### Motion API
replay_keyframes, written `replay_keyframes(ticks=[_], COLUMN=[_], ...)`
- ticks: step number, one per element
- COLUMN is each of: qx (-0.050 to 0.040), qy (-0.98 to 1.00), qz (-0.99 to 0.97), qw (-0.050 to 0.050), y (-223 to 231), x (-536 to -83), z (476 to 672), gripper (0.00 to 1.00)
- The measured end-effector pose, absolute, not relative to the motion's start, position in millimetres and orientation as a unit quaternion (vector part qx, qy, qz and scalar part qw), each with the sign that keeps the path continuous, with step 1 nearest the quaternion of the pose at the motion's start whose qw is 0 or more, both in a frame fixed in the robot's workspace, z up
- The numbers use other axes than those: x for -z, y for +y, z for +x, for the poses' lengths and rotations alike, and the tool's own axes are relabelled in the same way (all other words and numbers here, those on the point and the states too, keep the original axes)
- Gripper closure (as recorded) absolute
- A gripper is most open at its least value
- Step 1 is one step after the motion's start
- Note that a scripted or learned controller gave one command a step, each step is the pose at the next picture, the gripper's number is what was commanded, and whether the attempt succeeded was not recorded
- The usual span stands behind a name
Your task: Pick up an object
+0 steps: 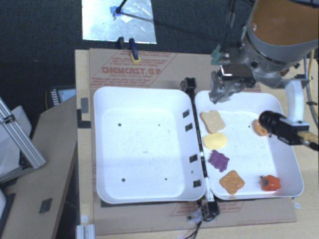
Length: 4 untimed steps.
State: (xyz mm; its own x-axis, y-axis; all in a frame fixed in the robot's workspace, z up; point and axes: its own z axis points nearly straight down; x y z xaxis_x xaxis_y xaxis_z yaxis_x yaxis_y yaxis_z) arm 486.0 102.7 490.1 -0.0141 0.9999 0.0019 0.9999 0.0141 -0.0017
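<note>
Worktop [84, 148]: tan board carrying two shallow white bins side by side, with printed cardboard under them.
Left bin [107, 133]: white floor with a few dark specks; no target for this step.
Right bin [294, 176]: all the candidates lie here, most in a column near the divider.
Arm [279, 19]: grey with an orange band, reaching in from the right and hanging over the right bin's far edge.
End effector [219, 94]: poised above the bin's far left corner, just beyond the tan bread-like piece; I cannot tell how it is set, and nothing can be seen in it.
Tan bread-like piece [213, 121]: closest target, flat and lying clear of the wall; likely the best choice, taken with a straight descent centred on it.
Yellow piece [215, 141]: touching or just beside the tan one, so a wide approach may nudge it.
Waffle-coloured piece [232, 181]: near the front edge, well apart from the tool.
Purple piece [218, 160]: between yellow and waffle.
Red piece [269, 182]: front right, rounder, may roll.
Orange piece [259, 128]: partly hidden by a black fixture.
</note>
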Motion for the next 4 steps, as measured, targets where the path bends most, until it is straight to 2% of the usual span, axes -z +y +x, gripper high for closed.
replay_keyframes(ticks=[1,2,3,4], qx=[0.0037,-0.0005,0.0027,0.0010], qy=[-0.711,-0.710,-0.709,-0.709], qz=[-0.703,-0.704,-0.705,-0.705], qw=[-0.001,0.001,0.000,0.000], y=[170,238,235,234], x=[-537,-505,-537,-535], z=[485.9,519.5,485.0,486.2], gripper=[1.00,1.00,1.00,0.00])
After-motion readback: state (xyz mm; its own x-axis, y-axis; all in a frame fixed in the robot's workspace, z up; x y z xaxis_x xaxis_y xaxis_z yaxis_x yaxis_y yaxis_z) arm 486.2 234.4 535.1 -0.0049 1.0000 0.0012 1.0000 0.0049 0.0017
